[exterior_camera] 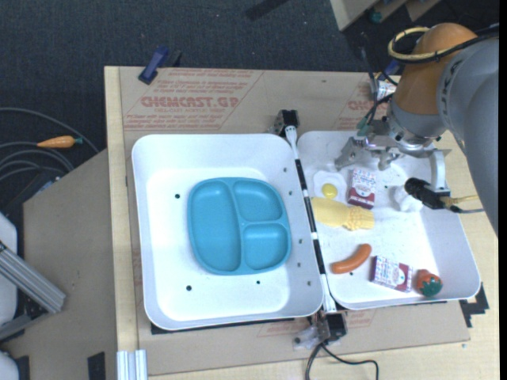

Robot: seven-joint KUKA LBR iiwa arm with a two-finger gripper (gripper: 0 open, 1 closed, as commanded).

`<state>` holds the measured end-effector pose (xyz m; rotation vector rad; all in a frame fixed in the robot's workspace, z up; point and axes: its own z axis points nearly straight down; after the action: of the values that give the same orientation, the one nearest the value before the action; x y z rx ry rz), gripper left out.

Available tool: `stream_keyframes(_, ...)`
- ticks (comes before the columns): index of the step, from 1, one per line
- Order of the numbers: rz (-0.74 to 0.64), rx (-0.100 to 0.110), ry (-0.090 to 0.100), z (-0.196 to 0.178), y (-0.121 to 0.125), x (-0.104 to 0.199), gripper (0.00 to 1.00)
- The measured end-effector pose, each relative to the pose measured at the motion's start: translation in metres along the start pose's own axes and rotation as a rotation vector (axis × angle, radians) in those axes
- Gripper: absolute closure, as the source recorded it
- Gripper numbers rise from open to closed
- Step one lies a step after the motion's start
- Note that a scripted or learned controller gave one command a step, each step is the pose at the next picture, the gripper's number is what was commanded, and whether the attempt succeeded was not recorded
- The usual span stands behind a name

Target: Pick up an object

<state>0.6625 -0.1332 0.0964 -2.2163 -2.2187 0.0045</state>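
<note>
Just beneath my gripper (366, 155) lies the small red-and-white printed packet (362, 188), flat on the floor of the right white bin (455, 240), and I judge it my nearest target. My fingers look spread and hold nothing, though the slant blurs them. It is thin, so I could scrape over it, or snag the white-and-yellow toy fried egg (328, 187) beside it, or the yellow toy corn cob (343, 214) below.

The grey arm (475, 93) reaches in from the right at the upper edge, its orange band (428, 62) above the wrist. The wrist points down and slightly left. The tool (372, 155) hangs low at the far end, metal parts spread to both sides.
</note>
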Motion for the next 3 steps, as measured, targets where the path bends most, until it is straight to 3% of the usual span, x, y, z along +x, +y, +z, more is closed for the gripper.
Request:
stream_keyframes(1, 0.0, -0.003, -0.001, 0.012, 0.004, 0.013, 0.0)
stream_keyframes(2, 0.0, -0.005, -0.002, 0.001, 0.004, 0.013, 1.0)
stream_keyframes(3, 0.0, -0.004, -0.002, 0.001, 0.004, 0.013, 0.0)
